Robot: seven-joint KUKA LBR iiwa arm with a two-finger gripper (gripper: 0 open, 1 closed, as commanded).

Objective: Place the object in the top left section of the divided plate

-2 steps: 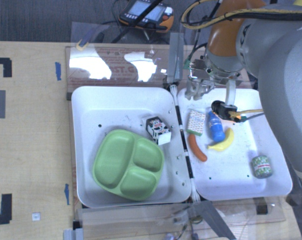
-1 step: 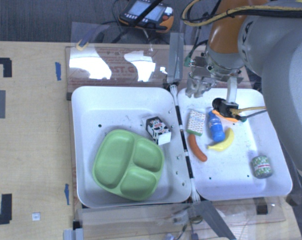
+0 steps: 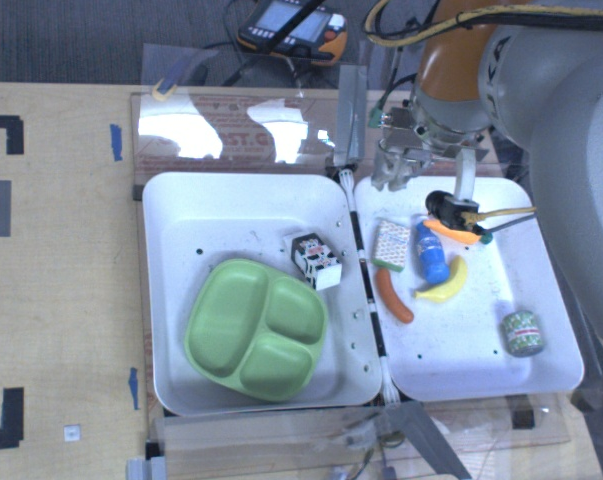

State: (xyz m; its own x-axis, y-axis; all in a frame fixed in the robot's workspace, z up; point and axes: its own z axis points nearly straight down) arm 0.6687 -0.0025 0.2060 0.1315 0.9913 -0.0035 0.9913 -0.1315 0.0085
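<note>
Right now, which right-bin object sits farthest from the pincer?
The green patterned can, alone at the lower corner of the right bin; the others cluster nearer the pincer.

Green divided plate [image 3: 256,333] in left bin [image 3: 181,228]

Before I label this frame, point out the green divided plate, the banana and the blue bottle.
green divided plate [image 3: 224,315], camera view, bare left section
banana [image 3: 446,284], camera view, middle of its curve
blue bottle [image 3: 432,256], camera view, its body
</note>
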